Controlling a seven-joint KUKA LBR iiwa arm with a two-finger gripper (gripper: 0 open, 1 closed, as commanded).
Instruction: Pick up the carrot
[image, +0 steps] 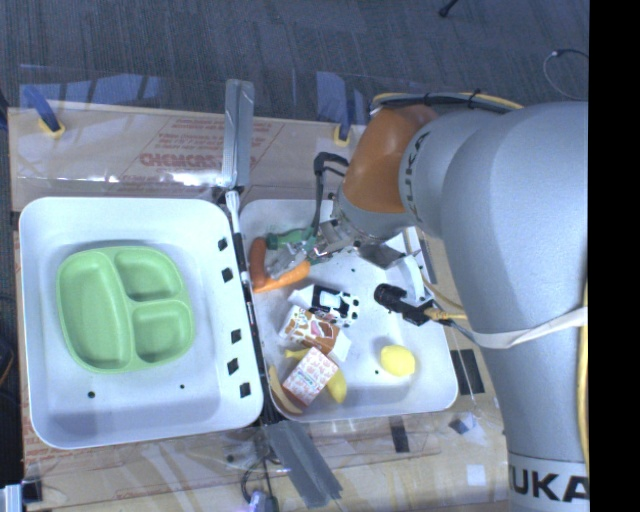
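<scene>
My arm (500, 220) comes in from the right, grey and bulky, with the orange band (378, 165) sitting over the far edge of the right bin (430, 395). My pincer (318, 243) is down in that bin's far left corner, among dark fittings and something green (290, 238). From here I cannot tell how my pincer stands, wide or narrow, nor whether anything is in it.

The carrot (282, 276) lies in the same bin, just beside my pincer on its near left: a short orange piece slanting toward the dividing wall. A second reddish-orange piece (258, 258) stands against that wall, just left of it.

Nearer in the bin lie a small black and white block (332, 300), two small printed cartons (312, 375) with print too small to read, something yellow (338, 386) peeping out beside them, and a yellow lemon (397, 361) well to the right. A black plug with a yellow cable (405, 302) hangs off my wrist over the bin.

The left bin (120, 420) holds a green divided plate (125, 306) with three sections.

Behind the bins lies a clear sheet (180, 150) with red printing, reversed and too faint to read. At the near right edge my arm's base bears the letters "UKA" (548, 486) in white.
</scene>
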